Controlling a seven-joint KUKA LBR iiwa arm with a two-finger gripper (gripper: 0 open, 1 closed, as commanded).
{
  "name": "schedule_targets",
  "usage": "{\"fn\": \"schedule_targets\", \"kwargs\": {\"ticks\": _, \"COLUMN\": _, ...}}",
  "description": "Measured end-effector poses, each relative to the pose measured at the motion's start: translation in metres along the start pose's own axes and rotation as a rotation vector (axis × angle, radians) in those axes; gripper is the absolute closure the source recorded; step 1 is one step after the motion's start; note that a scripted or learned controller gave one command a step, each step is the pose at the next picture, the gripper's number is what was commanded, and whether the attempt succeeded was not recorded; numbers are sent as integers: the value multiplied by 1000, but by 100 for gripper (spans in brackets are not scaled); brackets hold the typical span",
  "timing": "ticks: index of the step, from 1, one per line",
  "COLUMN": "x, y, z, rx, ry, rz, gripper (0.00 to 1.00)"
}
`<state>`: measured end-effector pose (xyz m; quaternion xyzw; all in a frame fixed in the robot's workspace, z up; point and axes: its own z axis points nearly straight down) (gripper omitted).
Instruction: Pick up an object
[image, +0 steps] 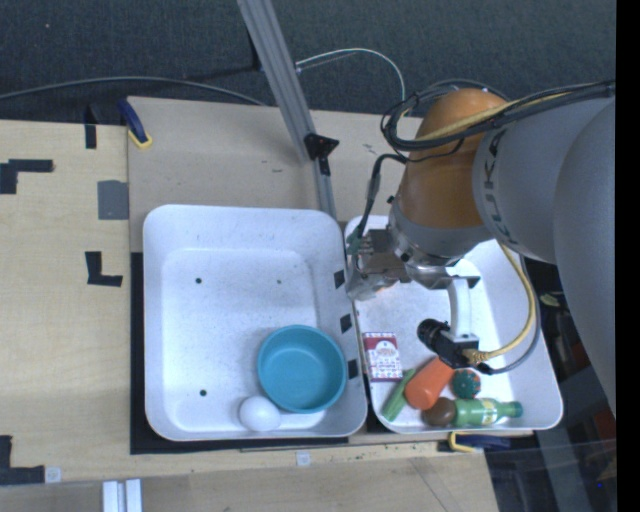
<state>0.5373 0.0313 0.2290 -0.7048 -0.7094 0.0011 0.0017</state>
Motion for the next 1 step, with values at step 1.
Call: {"fn": "schedule_targets", "kwargs": {"ticks": 1, "x": 51, "y": 9, "z": 10, "rx": -1, "ry": 0, "rz": -1, "gripper": 100}}
